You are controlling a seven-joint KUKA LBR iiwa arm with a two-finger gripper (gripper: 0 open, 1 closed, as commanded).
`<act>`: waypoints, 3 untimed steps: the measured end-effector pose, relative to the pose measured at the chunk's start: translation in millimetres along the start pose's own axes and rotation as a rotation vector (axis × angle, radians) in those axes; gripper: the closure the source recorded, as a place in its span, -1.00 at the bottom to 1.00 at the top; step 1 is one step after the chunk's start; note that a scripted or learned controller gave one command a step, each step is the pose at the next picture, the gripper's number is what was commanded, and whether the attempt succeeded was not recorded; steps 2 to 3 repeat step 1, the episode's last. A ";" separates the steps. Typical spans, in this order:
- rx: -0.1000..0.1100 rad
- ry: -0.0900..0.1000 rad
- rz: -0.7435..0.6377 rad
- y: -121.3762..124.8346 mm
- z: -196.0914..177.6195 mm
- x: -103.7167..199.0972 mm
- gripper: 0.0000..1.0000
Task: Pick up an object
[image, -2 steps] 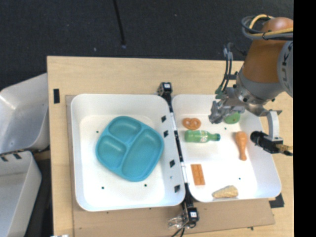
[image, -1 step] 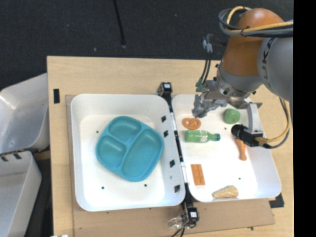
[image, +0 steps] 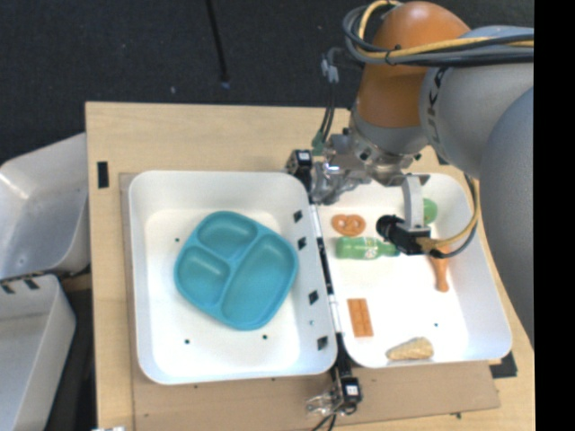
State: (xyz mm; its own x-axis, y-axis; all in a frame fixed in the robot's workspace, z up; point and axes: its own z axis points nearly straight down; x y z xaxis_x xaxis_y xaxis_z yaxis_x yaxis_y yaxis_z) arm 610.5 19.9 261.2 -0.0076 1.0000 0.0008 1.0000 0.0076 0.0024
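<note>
My gripper hangs over the far left corner of the right bin, close to the divider between the bins. Just in front of it lies a brown pretzel. A green bottle lies on its side beyond that. A small green object sits partly behind a black fitting of the arm. An orange stick, an orange rectangular block and a tan bread piece lie nearer the front. Nothing is seen held.
A blue divided plate lies in the middle of the left bin. The arm's large grey and orange body covers the far right of the bench. Cables loop from the wrist over the right bin.
</note>
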 end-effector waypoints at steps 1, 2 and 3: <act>0.001 -0.001 0.001 15.9 17.6 54.0 1.00; 0.001 -0.001 0.001 15.9 17.6 54.0 1.00; 0.001 -0.001 0.001 15.9 17.6 54.0 1.00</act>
